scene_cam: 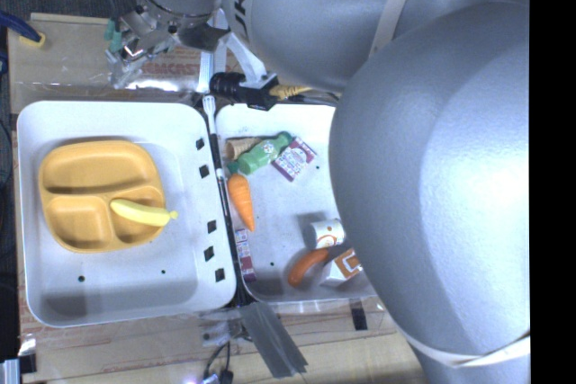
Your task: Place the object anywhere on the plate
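Camera view: banana lying on plate in left bin, touching its lower right compartment; jaws hovering beyond bins, grip state impossible to tell; carrot resting in right bin.

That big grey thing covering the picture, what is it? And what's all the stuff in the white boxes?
It is a robot arm, seen by a camera looking down on a bench. It looks huge because it is close to the camera. Its end effector sits at the top left, above the bins; I cannot tell if it holds anything. The left bin has a yellow plate with a banana resting on it. The right bin holds a carrot, a green bottle, a small packet and a few other toys.
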Controlling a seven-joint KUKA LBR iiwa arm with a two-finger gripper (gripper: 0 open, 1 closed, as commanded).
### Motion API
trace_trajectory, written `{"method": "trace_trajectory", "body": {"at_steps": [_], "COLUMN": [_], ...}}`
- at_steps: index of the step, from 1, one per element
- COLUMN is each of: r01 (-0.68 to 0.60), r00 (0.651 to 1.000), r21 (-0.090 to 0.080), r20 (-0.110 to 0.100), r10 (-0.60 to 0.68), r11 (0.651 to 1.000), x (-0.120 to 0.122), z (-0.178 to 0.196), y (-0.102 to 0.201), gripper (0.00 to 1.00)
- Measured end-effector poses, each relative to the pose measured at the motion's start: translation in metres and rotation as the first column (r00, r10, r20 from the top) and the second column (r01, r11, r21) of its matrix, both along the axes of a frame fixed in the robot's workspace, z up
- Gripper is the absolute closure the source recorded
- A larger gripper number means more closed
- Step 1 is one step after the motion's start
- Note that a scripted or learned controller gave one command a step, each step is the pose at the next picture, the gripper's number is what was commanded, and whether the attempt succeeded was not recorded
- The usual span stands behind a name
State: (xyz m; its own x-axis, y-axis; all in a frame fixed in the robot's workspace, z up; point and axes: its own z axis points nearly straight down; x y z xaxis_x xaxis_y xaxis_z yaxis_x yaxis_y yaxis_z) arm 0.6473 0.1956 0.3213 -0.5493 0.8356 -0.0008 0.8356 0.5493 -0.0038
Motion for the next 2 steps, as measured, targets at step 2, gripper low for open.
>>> {"method": "trace_trajectory", "body": {"at_steps": [2], "r01": [0.685], "r00": [0.729], "r21": [-0.003], "r20": [0.000], "r10": [-0.685], "r11": [0.729], "x": [0.009], "z": [-0.051], "y": [0.000], "gripper": [1.00]}}
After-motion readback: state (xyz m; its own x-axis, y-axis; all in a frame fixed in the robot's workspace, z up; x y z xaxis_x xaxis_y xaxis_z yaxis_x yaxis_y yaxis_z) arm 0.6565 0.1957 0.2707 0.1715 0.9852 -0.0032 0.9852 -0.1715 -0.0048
